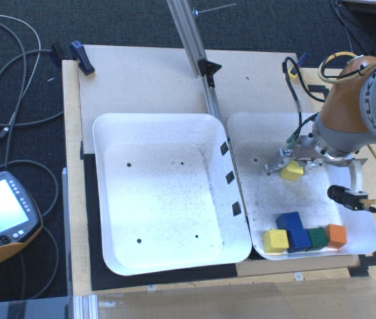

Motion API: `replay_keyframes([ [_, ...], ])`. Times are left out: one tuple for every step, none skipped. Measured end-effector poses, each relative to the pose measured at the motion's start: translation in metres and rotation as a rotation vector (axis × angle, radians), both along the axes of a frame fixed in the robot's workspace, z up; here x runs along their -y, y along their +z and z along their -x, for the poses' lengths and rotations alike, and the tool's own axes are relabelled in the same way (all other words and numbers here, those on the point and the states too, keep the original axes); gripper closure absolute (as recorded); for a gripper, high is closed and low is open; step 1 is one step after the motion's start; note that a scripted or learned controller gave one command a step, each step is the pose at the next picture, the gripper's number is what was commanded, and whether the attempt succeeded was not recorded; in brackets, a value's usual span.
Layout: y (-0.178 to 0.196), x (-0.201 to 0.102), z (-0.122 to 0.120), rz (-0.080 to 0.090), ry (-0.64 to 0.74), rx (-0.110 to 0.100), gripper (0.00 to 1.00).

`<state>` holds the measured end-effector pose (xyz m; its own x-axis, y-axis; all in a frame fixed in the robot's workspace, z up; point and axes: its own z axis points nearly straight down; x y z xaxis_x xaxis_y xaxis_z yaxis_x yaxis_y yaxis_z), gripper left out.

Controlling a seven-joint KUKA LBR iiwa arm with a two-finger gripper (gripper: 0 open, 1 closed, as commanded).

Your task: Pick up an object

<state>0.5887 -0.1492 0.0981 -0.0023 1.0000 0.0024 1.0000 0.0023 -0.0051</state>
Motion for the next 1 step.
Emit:
replay_keyframes([
  [0.0122,0.0005,-0.0016,0.0,-0.001,0.005,1.0],
])
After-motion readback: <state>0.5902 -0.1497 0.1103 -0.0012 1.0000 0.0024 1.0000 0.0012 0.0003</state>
